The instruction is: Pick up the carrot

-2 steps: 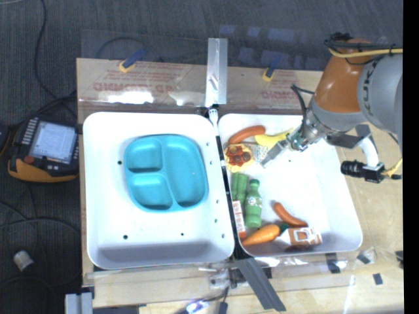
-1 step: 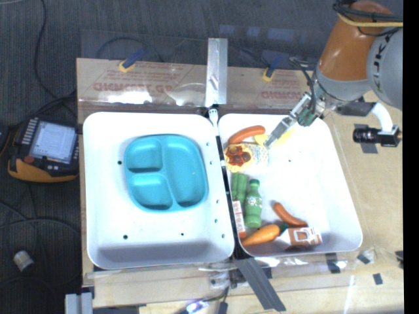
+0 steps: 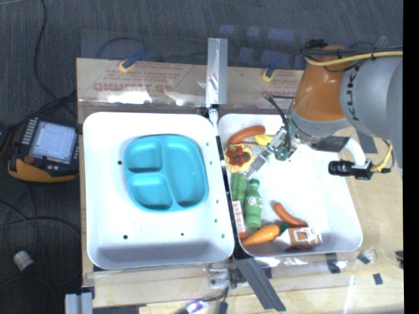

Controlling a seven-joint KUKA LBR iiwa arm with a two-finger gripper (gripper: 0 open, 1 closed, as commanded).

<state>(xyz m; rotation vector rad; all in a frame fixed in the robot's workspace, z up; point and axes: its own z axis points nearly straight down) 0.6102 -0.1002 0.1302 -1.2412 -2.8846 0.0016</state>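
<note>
Glossy white plastic bins [image 3: 105, 241], smooth matt turquoise plastic divided tray [image 3: 165, 172], shiny orange plastic carrot [image 3: 260, 235], glossy green bottle [image 3: 253, 203], pale wooden worktop [image 3: 383, 234], dark rough carpet floor [image 3: 39, 44], satin grey and orange arm [image 3: 347, 90]

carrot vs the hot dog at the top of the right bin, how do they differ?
The carrot lies at the near edge of the right bin; the hot dog lies at the far edge. The carrot is orange and tapered with a green top; the hot dog is reddish-brown, even and slightly curved. Both lie flat, well apart from the gripper.
</note>
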